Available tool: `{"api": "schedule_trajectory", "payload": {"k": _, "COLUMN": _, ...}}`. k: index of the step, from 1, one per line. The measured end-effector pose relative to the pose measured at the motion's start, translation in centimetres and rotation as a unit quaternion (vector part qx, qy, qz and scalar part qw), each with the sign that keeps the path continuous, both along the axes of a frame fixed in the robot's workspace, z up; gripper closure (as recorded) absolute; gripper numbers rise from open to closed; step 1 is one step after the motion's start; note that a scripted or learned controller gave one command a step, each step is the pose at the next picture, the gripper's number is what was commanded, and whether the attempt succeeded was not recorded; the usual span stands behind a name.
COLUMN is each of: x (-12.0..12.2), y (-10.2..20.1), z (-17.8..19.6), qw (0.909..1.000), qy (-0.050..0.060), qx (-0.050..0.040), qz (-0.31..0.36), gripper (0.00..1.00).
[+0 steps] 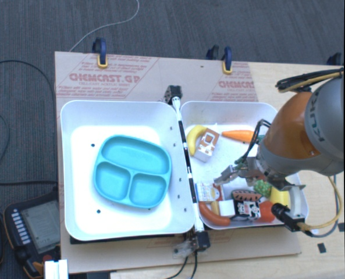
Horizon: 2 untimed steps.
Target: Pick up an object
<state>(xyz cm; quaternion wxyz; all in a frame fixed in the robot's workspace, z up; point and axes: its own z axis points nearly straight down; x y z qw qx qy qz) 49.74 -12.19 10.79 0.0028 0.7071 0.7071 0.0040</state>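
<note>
The brown protective sheet (137, 77) covering the counter carries red printed lettering that seems to read "CHEMCAST GP", once up and far to the left of the claw (227, 176) and again straight above it, by the right clamp. Print on the small packages just below the claw is too small to read.

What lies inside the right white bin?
A banana, a carrot, a white block and a red sausage are visible. The arm covers the bin's right part.
</note>
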Motion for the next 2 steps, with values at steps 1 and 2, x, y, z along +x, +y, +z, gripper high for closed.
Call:
{"api": "schedule_trajectory", "payload": {"k": 1, "x": -0.7, "y": 1.7, "z": -1.6, "qw": 1.0000, "qy": -0.007, "qx": -0.0059, "qz": -0.003, "gripper": 0.00}}
{"api": "schedule_trajectory", "payload": {"k": 2, "x": -0.4, "y": 2.0, "z": -0.4, "qw": 1.0000, "qy": -0.008, "qx": -0.0021, "qz": -0.001, "gripper": 1.00}}
